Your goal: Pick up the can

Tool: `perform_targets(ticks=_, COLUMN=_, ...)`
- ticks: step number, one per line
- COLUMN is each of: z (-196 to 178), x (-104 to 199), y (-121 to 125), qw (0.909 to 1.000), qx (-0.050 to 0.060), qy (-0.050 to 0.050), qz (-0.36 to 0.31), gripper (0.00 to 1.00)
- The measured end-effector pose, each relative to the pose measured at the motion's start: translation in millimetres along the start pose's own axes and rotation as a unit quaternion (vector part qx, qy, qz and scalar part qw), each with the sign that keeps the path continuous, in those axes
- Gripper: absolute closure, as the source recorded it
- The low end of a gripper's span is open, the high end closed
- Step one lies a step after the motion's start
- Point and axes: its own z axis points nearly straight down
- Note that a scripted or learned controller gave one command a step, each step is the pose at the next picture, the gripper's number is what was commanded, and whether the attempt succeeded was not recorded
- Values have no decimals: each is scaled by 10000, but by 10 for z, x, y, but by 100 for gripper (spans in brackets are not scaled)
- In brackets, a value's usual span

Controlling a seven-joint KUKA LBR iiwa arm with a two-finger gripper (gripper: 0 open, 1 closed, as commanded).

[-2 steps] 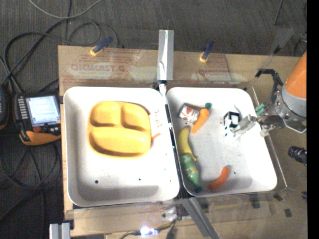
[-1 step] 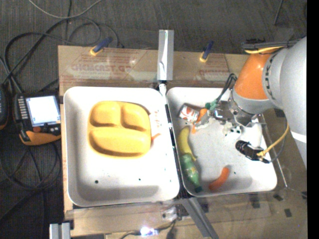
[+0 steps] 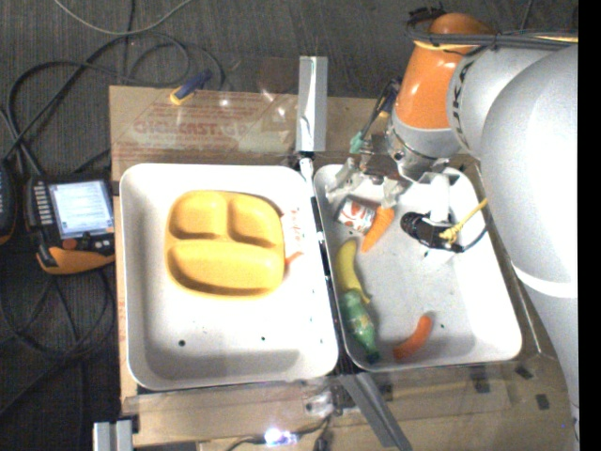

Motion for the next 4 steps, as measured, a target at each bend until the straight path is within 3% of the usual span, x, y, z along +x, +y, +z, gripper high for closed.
perform_targets(ticks=1, z=789, x=-559, y=100, qw=9994, qx=-14, qy=-23, qz=338, gripper=0)
perform_targets(ticks=2, z=706, x=-559, y=103, qw=9995, qx=13, qy=-32, qz=329, gripper=100)
perform_targets(ticks=3, z=-1, x=-58, y=183, qw=9985, qx=1, qy=-3, qz=549, gripper=100)
perform_targets(ticks=4, z=-2, x=-475, y=-4, qw=9941, qx=0, qy=-2, qz=-1084, gripper=100)
